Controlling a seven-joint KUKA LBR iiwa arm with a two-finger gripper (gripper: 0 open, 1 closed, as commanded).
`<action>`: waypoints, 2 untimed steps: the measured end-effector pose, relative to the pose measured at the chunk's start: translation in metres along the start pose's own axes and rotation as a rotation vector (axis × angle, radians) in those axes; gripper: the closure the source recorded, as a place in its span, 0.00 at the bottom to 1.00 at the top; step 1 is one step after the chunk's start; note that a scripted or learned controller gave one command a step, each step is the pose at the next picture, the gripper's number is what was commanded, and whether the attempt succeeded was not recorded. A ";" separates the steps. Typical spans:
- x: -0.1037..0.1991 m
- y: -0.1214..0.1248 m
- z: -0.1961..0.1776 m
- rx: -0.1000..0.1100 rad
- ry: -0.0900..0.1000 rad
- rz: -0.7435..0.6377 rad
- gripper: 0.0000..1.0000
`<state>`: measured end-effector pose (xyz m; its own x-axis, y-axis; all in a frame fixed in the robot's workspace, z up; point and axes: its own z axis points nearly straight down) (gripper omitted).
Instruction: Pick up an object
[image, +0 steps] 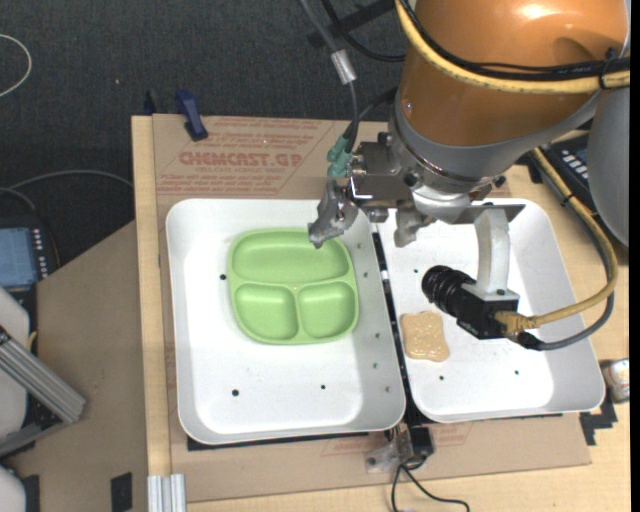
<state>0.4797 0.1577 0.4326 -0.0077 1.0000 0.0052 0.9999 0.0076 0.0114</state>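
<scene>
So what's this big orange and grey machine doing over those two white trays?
A grey robot arm with an orange band is reaching in over two shallow white bins. Its gripper hangs near the divide between them, just above the rim of a green three-compartment plastic plate lying in the left bin. A small tan, flat biscuit-like piece lies in the right bin. Nothing looks picked up yet.
</scene>
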 end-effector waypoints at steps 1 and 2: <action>-0.003 0.000 -0.005 0.008 -0.005 0.005 1.00; 0.049 0.000 -0.016 0.008 -0.003 0.001 1.00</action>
<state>0.4789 0.2068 0.4485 -0.0064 1.0000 0.0022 1.0000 0.0064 0.0030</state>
